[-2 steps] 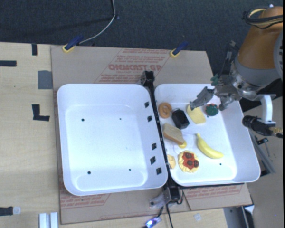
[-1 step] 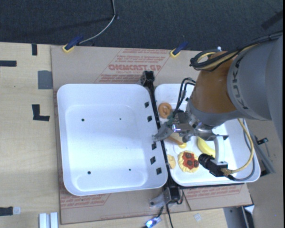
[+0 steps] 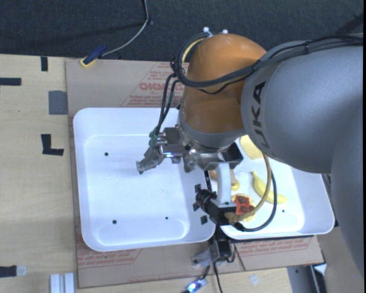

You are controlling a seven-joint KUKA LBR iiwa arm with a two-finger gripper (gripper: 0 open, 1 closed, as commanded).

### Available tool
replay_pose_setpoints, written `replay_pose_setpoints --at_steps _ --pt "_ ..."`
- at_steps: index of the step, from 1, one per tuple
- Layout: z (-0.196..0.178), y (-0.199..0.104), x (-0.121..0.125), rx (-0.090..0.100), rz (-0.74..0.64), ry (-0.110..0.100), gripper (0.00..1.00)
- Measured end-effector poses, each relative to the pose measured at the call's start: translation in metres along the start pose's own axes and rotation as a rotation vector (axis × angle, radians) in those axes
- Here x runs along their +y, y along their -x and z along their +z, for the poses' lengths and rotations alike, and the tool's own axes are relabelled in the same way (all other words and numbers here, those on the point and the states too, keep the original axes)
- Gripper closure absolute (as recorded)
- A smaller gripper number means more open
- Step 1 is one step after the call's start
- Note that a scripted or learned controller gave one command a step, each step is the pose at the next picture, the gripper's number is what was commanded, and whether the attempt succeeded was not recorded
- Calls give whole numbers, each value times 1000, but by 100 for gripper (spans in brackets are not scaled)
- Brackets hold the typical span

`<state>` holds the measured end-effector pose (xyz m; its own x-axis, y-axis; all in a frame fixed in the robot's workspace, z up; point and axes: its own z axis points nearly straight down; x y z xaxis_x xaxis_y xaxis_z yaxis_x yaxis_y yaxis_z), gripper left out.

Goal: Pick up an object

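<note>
Yellow pieces [image 3: 260, 187] are what I have to pick from; they lie in the right bin [image 3: 299, 215], right of the frame's centre, slim and curved, partly under the arm [image 3: 305, 102]. A pale piece [image 3: 250, 146] sits just above them in the frame, half hidden by the wrist; a red piece [image 3: 241, 201] lies just below and left of them, near the bin's lower rim.

The gripper [image 3: 145, 163] hangs over the left bin [image 3: 128, 206], towards that bin's upper right and a little left of the frame's centre; it is well apart from the pieces, and the rims where the two bins meet lie between it and them. From this slant I cannot tell whether the gripper is spread or pressed together; nor can I tell whether it touches the bin floor.

The orange band [image 3: 216, 84] takes up the middle of the frame, and the grey arm runs off to the right edge. The left bin's floor shows a few small dark dots [image 3: 106, 154]; both bins rest on cardboard [image 3: 110, 84] with red print. At the upper left a cable [image 3: 149, 22] runs across dark cloth [image 3: 61, 11] to a blue and yellow plug [image 3: 93, 55]; black marks [image 3: 49, 145] sit on the bench [image 3: 18, 182] at the left of the frame.
</note>
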<state>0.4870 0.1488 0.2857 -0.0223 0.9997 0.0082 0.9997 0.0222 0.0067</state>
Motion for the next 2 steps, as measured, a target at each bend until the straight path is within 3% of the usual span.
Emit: replay_pose_setpoints --at_steps 1,2 --pt "-4 10 0 -9 17 -11 100" --pt "-66 -71 -2 -4 11 -3 100"
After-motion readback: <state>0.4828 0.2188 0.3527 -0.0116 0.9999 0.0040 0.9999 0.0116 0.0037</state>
